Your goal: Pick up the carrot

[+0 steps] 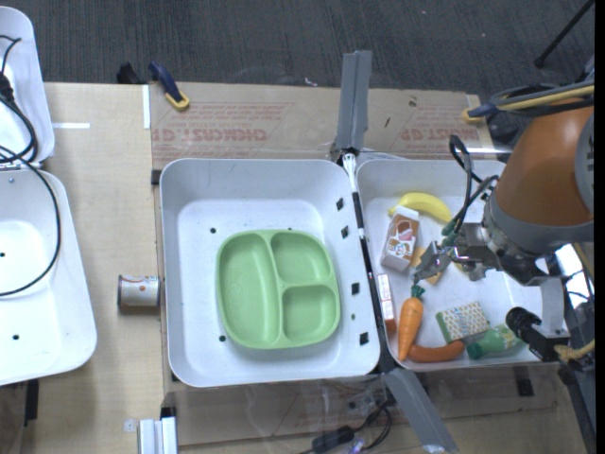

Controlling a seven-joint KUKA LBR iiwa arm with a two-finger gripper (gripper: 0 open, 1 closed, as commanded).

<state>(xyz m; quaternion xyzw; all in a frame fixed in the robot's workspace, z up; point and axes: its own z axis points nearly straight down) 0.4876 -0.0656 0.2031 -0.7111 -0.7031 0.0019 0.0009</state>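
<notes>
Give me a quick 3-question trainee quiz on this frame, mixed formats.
1. True or false: the carrot lies in the right bin.
2. What sits in the left bin? A) green divided plate B) banana C) carton
3. Fill in: the claw hangs just above the carrot's ____ end.

Key: 1 true; 2 A; 3 leafy (green top).

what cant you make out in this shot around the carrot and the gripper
- Gripper: too small and dark in the camera view to tell how its fingers stand, or whether it touches the carrot just below.
- Small carton: its label print is too small to read.
- Green item in the right bin: partly covered by the arm's black parts, so what it is stays unclear.
- Arm: cut off by the right edge.
</notes>
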